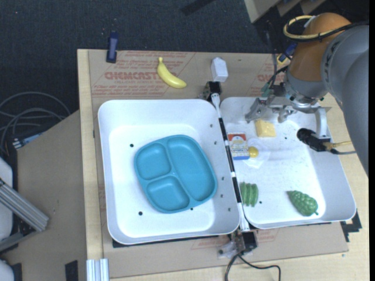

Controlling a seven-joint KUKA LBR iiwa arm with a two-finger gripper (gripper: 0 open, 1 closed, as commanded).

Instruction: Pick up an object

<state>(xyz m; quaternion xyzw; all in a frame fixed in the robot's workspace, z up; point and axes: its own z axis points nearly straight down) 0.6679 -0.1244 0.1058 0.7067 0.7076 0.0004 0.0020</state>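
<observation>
Objects in right bin [328,157]: four — yellow block [265,129] at back, carton [238,146] by the divider, two green items [249,194] [303,202] near front rim. Gripper [270,111] hangs just behind the block; jaw state cannot tell. Bin centre is open floor. Left bin [117,157]: one blue tray [174,172]. One banana [169,75] on bench behind.
</observation>
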